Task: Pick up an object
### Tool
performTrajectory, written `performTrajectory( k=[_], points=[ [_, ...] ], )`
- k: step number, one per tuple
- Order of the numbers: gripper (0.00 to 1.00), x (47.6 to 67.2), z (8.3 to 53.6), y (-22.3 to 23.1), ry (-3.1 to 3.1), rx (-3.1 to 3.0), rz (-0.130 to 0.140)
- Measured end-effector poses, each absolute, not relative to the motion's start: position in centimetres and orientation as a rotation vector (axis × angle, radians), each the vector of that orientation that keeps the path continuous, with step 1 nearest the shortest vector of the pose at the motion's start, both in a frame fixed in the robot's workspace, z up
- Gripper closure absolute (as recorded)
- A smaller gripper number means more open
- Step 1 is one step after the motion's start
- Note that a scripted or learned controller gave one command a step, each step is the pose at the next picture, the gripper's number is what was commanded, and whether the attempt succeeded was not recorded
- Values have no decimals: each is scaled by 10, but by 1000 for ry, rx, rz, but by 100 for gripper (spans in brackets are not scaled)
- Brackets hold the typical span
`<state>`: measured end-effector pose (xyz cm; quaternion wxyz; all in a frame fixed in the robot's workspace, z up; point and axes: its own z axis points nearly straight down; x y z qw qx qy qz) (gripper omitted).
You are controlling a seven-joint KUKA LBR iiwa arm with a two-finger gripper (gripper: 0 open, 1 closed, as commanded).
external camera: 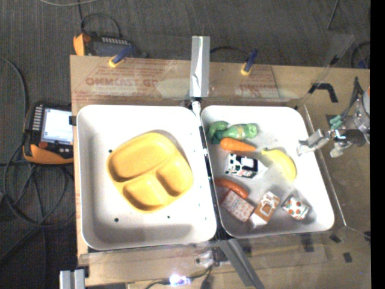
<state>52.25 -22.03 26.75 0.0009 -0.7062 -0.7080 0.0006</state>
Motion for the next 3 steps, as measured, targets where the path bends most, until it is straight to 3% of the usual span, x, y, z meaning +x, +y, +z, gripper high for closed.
performTrajectory(
  k=[1,2,3],
  points=[
    [0,571,131,-190,-2350,-2082,3],
    [0,589,95,-212,-2349,-2084,-6],
    [100,588,103,-211,-2348,-2082,-4]
  ],
)
